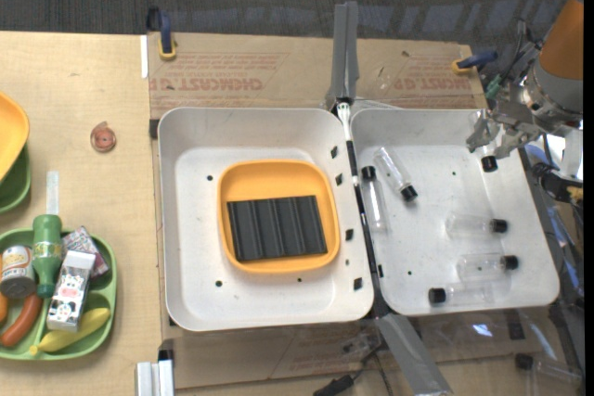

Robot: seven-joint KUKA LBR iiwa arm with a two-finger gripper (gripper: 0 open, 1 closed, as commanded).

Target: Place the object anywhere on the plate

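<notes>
We see several clear plastic tubes with black caps (396, 175) lying in the right white bin (538, 287), well apart from the orange square plate (278, 177) in the left bin. We'd judge them light, stiff, slippery and prone to roll; grab mid-body, across the tube. Gripper (489, 146) hovers over the bin's upper right corner, fingers apart, nothing between them.

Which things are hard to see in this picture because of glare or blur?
In the camera view, the clear vials with black caps almost vanish against the right white bin; the gripper looks soft and blurred at the bin's edge; the yellow plate and its dark ribbed object are sharp and evenly lit.
</notes>
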